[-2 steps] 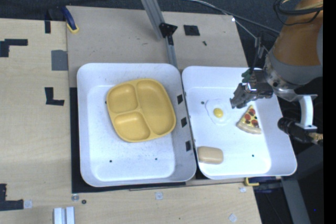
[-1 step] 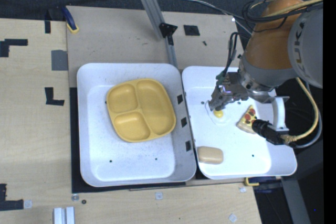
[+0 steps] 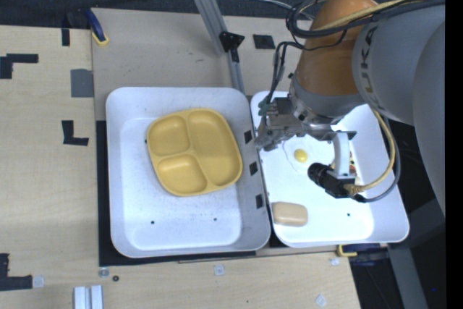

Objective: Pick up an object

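The gripper (image 3: 278, 128) hangs over the right bin's (image 3: 383, 224) left edge, whether spread or closed I cannot tell, with a small yellow piece (image 3: 300, 154) just beside it and a tan block (image 3: 289, 213) nearer the bin's front-left corner.

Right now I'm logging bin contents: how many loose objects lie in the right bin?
2: a small yellow piece just below the gripper, and a tan block near the front edge. The arm may hide more.
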Tool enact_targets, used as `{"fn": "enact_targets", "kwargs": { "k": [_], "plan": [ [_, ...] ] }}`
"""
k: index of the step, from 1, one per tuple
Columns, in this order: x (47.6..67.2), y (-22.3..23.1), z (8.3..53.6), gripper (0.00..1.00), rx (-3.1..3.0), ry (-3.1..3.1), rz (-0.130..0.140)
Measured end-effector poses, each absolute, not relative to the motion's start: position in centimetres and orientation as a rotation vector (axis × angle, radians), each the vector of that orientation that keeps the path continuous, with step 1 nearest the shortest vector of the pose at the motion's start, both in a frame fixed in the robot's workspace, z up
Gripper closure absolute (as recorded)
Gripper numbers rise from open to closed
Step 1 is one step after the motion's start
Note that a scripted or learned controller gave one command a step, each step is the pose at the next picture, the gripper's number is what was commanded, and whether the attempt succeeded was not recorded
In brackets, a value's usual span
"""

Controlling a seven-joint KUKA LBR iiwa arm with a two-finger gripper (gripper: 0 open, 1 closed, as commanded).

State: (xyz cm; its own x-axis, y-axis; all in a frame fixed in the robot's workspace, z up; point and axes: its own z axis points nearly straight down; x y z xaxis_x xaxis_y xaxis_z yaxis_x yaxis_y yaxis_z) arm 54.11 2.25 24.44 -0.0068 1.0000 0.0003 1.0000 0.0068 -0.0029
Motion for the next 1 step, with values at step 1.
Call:
{"fn": "enact_targets", "kwargs": {
  "k": [1],
  "plan": [
    [55.41,7.89,24.58,1.0,-2.213,-2.229,0.0]
  ]
}}
